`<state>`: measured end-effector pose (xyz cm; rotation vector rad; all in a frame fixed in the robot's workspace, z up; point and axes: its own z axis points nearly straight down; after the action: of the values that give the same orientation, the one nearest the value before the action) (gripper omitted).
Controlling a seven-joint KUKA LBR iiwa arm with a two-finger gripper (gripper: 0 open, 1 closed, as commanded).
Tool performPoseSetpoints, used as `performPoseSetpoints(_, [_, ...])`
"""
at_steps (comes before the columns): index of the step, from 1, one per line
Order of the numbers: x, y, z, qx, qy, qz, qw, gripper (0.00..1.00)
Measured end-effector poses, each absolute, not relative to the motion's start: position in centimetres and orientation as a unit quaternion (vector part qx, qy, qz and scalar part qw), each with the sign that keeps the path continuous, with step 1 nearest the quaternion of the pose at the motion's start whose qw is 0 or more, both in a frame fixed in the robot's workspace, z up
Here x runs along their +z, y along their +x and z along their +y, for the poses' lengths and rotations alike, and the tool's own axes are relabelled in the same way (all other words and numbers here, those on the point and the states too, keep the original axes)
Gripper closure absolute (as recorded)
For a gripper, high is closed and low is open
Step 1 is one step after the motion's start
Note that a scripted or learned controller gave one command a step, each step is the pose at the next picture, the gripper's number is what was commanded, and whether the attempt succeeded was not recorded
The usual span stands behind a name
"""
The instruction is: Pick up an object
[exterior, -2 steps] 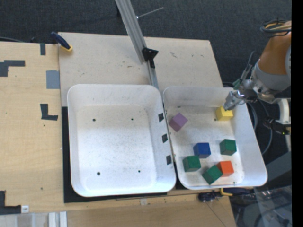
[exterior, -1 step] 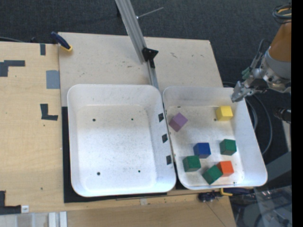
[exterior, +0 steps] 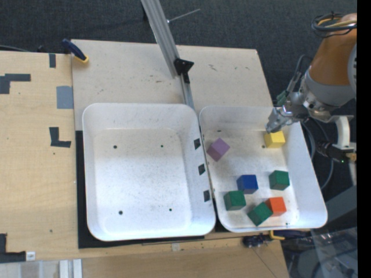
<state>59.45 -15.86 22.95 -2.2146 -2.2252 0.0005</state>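
The gripper [exterior: 275, 124] hovered directly above the yellow cube [exterior: 275, 138] beside the right bin's far rim [exterior: 243, 108]. Finger state (open or clenched) could not be determined.

Two bins [exterior: 93, 126]; seven blocks: three green [exterior: 235, 200], one blue [exterior: 247, 182], orange [exterior: 277, 205], yellow [exterior: 275, 138], purple [exterior: 218, 149].

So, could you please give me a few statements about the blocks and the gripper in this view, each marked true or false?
1. All the blocks lie in the right bin. True.
2. The gripper is right above the yellow block. True.
3. The purple block touches the blue block. False: they lie apart.
4. There are two orange blocks. False: one orange block.
5. There are three green blocks. True.
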Motion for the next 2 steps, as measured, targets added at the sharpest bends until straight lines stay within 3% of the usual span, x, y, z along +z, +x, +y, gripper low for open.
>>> performPoseSetpoints(2, [24.5,57.4,-6.3,-0.0002,-0.705,-0.709,0.001,1.00])
